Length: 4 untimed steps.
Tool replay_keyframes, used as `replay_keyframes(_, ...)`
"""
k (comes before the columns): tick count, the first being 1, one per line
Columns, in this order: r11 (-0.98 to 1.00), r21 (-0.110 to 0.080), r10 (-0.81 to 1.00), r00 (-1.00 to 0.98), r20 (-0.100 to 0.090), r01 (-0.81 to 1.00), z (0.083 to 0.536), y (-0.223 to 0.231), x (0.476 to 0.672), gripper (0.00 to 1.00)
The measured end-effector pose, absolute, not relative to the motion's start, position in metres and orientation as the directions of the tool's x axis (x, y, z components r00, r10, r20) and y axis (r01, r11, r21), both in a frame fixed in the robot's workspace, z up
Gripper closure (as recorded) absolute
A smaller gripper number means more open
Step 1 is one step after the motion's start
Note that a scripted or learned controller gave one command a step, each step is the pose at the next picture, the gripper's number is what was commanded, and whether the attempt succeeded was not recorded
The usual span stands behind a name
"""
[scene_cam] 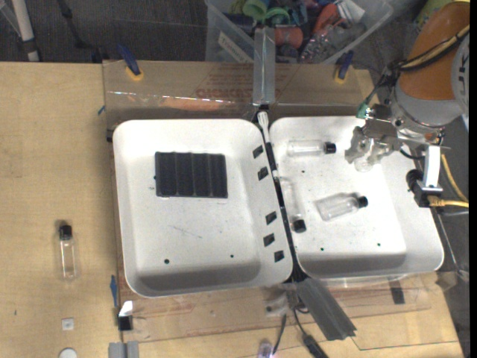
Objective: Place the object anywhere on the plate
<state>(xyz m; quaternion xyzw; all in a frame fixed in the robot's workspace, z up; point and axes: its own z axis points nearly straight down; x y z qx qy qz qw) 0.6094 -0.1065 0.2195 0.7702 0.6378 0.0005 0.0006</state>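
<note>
Vial (67, 250) lies by tabletop's left edge; plate (191, 175) in left bin (141, 267); hand (367, 149) over right bin's (417, 256) back (grip: can't tell).

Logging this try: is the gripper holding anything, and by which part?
Cannot be told. The gripper hovers over the right bin; three vials lie apart from it, the nearest beside it.
</note>
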Motion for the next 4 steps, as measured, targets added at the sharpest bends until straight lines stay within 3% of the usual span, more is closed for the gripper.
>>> replay_keyframes(1,-0.395,0.001,0.919,0.395,0.0,0.919,0.295,-0.054,0.594,1.0)
replay_keyframes(2,-0.679,0.0,0.734,0.679,-0.001,0.734,0.289,-0.06,0.601,1.0)
replay_keyframes(3,-0.706,0.0,0.709,0.706,-0.001,0.709,0.413,-0.171,0.616,1.0)
replay_keyframes(4,-0.907,0.0,0.421,0.907,-0.001,0.421,0.435,-0.195,0.629,1.0)
